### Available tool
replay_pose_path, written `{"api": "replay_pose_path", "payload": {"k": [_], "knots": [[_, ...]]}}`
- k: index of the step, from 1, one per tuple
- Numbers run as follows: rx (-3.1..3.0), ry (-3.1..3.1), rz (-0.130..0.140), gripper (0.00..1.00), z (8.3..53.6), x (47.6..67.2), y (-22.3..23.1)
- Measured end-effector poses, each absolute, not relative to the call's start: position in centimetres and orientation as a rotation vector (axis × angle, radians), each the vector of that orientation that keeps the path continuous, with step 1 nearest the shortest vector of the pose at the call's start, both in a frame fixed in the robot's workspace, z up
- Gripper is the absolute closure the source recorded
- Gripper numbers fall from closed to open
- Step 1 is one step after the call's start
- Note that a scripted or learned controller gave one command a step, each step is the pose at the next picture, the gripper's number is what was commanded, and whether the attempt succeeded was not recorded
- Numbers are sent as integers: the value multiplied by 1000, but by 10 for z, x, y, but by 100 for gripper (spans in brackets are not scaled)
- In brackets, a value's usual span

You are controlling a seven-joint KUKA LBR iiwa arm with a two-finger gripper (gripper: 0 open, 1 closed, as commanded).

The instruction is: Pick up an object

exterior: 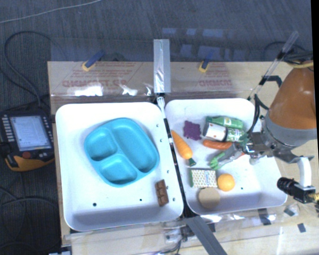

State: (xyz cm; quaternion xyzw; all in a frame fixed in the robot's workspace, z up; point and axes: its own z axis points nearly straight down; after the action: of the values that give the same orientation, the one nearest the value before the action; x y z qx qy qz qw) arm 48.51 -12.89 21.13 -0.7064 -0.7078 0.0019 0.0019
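1. Landmark: right shallow white plastic bin [270,196] on the wooden worktop [109,79]. Everything below is placed relative to it.
2. The grey KUKA arm with its orange band [294,104] comes in over the bin's right wall. The gripper [240,146] sits low inside the bin, right of centre.
3. Jaws: cannot tell whether parted or closed. The tip is small and dark and blends with the clutter under it. Nothing is clearly seen between them, so no hold is claimed.
4. Candidate objects inside the bin:
   - green pod-shaped toy vegetable [221,158], just beside or under the gripper tip. Touching or not is unclear.
   - small red-orange chilli-like toy [216,145], just above the pod.
   - green and white packet [223,127], near the back wall.
   - purple crinkled piece [191,129], back left.
   - orange toy carrot [181,144], along the left wall.
   - green patterned square card [203,177], front centre.
   - orange ball-shaped fruit [225,182], beside the card.
   - tan round disc [208,197], near the front wall.
5. Outside it, in the left white bin [70,155]: blue compartment plate [120,150] and a brown chocolate-like bar [162,192].
6. Step, as judged: descent or grasp attempt at the pod/chilli cluster. Nothing is lifted yet.
7. Next move calls for: closing on a single item, then a straight lift. Risk: tight clutter, so the jaws may pinch two things or slip off the thin pod.
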Motion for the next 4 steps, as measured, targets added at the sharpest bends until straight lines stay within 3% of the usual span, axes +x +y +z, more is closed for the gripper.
{"api": "replay_pose_path", "payload": {"k": [1,2,3,4], "knots": [[-2217,-2221,6,0,211,485,-129],[-2251,-2196,-1,0,93,485,-168],[-2088,-2342,3,0,141,537,-127],[-1919,-2510,-9,0,90,576,-116]]}}
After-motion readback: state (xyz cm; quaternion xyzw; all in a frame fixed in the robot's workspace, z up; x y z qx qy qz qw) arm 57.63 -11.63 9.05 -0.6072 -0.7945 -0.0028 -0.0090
